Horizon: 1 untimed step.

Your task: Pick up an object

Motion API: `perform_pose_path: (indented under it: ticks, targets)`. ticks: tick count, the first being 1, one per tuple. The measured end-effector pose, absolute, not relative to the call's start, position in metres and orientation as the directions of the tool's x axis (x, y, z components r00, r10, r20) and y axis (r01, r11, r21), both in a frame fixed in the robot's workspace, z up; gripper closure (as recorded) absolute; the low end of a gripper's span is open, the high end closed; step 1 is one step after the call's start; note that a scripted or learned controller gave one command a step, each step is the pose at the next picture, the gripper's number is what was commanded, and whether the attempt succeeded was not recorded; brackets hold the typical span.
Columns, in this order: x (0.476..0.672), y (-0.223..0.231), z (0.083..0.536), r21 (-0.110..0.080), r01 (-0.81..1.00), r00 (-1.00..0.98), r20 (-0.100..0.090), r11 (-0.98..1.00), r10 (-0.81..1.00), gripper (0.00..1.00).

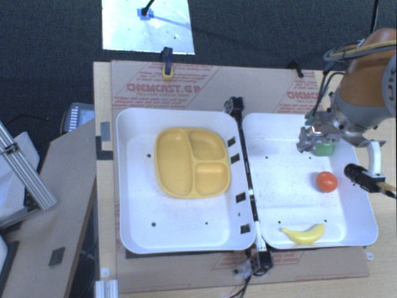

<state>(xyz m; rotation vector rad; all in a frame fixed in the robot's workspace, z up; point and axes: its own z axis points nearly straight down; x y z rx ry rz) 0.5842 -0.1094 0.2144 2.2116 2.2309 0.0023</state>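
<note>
My hand (315, 138) is low over the right bin's (353, 228) far edge, on a green object (322, 146); grip, I can't tell. That object's axis is hidden. The tomato (327, 181) sits mid-bin, the banana (304, 233) along the near edge, lying left-right, tip up-right.

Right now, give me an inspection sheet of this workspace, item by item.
Surface: two white bins, left bin, right bin, on a board.
Job's things: orange ball, yellow banana and green object in the right bin.
Clutter: yellow divided plate in the left bin.
Grippers: gripper low beside the green object; grasp cannot be judged.
Cables: black cable top right.
Surroundings: dark carpet, metal sheet.
</note>
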Motion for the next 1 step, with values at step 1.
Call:
perform_pose_path:
  ticks: [1]
  targets:
    - [0.5767, -0.0614, 0.207, 0.0, 1.0, -0.008, 0.001, 0.008, 1.0, 1.0]
